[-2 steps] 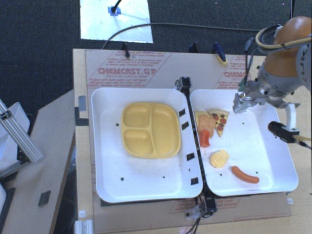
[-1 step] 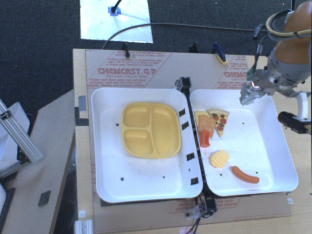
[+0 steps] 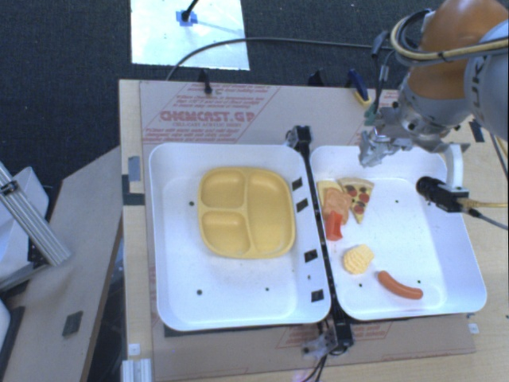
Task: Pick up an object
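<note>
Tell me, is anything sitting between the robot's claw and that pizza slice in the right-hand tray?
Nothing visible does. The gripper hangs above the right bin's back edge, and the pizza slice lies just in front of it with only bare white floor between.

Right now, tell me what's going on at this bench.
A grey and orange arm reaches in from the right, and its gripper hangs over the back edge of the right bin. It holds nothing. Toy food lies in that bin: a pizza slice, a tomato-like piece, a yellow ridged piece and a sausage. The left bin holds a yellow tray. Nothing has been picked up yet.
</note>
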Available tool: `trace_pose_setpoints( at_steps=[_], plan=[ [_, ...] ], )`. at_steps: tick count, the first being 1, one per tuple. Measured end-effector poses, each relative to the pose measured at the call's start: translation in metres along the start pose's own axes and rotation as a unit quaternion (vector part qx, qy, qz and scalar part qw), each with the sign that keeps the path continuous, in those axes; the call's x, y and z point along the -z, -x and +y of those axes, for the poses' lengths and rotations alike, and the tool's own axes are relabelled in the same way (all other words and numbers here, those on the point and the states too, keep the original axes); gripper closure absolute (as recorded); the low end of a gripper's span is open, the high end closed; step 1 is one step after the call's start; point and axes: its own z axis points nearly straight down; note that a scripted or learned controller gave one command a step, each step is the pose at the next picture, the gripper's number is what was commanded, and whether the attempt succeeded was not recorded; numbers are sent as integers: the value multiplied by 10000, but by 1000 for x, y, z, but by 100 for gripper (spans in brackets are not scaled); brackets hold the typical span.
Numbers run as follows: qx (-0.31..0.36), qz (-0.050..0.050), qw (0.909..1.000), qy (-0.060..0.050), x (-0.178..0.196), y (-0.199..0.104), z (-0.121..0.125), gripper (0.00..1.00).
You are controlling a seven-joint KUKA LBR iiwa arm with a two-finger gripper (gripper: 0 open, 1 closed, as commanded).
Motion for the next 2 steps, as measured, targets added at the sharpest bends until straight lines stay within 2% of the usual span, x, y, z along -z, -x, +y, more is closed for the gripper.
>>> trace_pose_setpoints(
  at_steps=[1,2],
  plan=[
    [-6,0,10000,-9,-12,-52,-6,100],
    [9,8,10000,-2,-8,-110,2,100]
  ],
)
